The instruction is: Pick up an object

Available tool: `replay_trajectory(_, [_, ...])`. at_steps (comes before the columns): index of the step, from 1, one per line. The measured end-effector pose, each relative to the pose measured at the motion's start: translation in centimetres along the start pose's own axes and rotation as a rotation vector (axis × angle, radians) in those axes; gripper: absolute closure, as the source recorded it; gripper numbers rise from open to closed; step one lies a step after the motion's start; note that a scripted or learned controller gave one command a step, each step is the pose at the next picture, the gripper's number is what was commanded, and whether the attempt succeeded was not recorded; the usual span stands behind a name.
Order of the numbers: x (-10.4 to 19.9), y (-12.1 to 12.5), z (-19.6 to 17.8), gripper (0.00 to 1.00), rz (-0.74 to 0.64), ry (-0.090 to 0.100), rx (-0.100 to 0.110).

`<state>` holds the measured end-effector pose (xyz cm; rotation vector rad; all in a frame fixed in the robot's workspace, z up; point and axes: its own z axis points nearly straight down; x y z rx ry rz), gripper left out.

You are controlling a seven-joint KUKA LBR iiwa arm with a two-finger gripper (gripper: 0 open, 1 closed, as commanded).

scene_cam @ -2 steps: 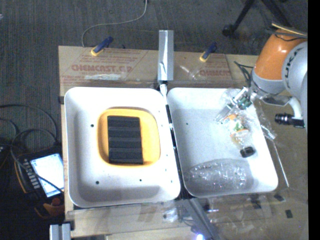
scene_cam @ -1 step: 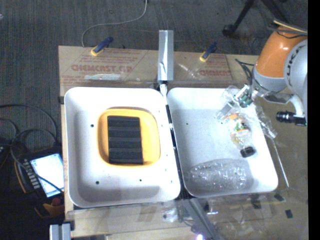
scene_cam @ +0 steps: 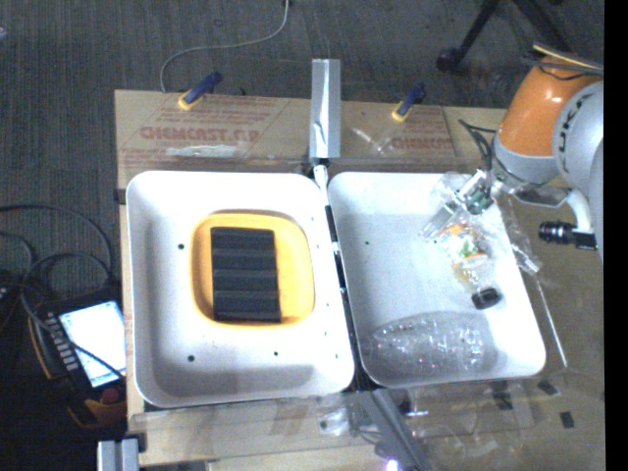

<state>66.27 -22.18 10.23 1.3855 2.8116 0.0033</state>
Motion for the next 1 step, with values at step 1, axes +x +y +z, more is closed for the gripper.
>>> replay_trajectory(1, [3.64, 1.67, -8.12, 1.00, -0.043, 0.003, 0.002])
